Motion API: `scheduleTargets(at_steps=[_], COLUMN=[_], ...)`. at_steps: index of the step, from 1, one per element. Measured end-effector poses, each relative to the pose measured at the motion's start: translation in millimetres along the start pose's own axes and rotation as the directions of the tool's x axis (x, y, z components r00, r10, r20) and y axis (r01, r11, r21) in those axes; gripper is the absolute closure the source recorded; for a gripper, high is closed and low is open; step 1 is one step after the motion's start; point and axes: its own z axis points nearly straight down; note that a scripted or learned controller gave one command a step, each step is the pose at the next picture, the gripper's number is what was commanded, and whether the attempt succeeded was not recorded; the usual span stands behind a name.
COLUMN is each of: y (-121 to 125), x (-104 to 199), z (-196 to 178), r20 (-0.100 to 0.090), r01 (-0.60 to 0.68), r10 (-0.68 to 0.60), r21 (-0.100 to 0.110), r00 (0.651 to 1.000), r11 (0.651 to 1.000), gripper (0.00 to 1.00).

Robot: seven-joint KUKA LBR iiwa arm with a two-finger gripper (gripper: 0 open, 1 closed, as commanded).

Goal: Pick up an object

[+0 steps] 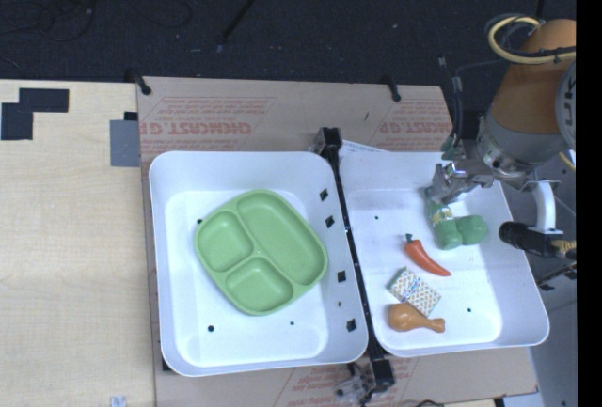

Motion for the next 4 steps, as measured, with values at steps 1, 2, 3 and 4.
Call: scheduleTargets(at_steps=[1, 2, 3, 4], y=[2, 2, -6, -16], x=[5, 4, 51, 111], z=[-45, -75, -73, -56], r20=[-0.001, -0.001, -0.003, -0.004], r01=[0.006, 0.006, 0.009, 0.009], r10=[-0.006, -0.006, -0.009, -0.009], r21=[0.000, 0.001, 0.006, 0.008], r00=[1.000, 1.000, 1.000, 1.000], r11=[1.000, 1.000, 1.000, 1.000], gripper=[1.00, 1.00, 1.00, 1.00])
